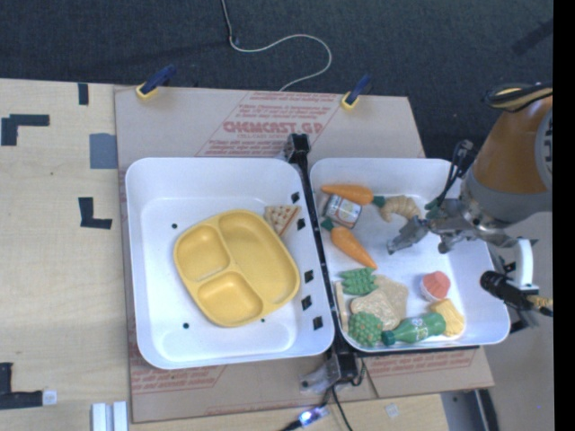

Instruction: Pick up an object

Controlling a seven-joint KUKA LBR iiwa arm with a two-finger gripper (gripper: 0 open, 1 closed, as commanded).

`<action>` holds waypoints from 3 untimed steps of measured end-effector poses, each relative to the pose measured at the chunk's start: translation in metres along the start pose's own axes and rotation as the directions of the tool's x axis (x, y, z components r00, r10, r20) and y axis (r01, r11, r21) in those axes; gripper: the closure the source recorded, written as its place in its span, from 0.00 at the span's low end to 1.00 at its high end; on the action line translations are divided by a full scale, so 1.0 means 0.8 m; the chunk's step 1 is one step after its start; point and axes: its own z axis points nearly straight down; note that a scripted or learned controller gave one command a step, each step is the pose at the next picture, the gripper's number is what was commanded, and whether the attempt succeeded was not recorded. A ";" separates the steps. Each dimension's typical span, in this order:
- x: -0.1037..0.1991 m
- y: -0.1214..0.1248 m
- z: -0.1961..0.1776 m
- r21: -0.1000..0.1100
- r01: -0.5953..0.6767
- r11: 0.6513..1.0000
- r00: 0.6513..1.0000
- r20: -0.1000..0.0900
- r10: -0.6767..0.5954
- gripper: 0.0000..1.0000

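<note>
The gripper (406,237) is seen over the bare middle of the right bin (467,182), with nothing between its fingers; whether the fingers are apart or together cannot be told. No object is yet lifted. For a sound pick, an isolated item is best chosen, the jaws being centred across its narrow axis before closure; the carrot (352,247) just beside the gripper is judged the easiest target.

Right bin, near to far: a green bottle (412,331) and yellow piece (450,318) at the near wall, a broccoli-like item (364,329), a beige slice (381,300), a leafy green item (358,281), a red-and-white item (436,285); then the carrot, a small tin (341,210), a beige lump (401,207) and a second carrot (349,192).

Left bin (153,182): a yellow divided plate (235,267), nothing visible in its compartments, with a waffle-patterned wedge (281,216) touching its far edge.
</note>
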 end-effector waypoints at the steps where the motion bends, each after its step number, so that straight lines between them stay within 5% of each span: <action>1: 0.004 0.001 0.080 -0.001 0.001 1.000 1.000 0.000 -0.001 0.00; 2: 0.005 0.001 0.104 -0.005 0.001 1.000 1.000 0.002 -0.001 0.00; 3: 0.004 0.002 0.090 -0.008 0.000 1.000 1.000 0.003 0.000 1.00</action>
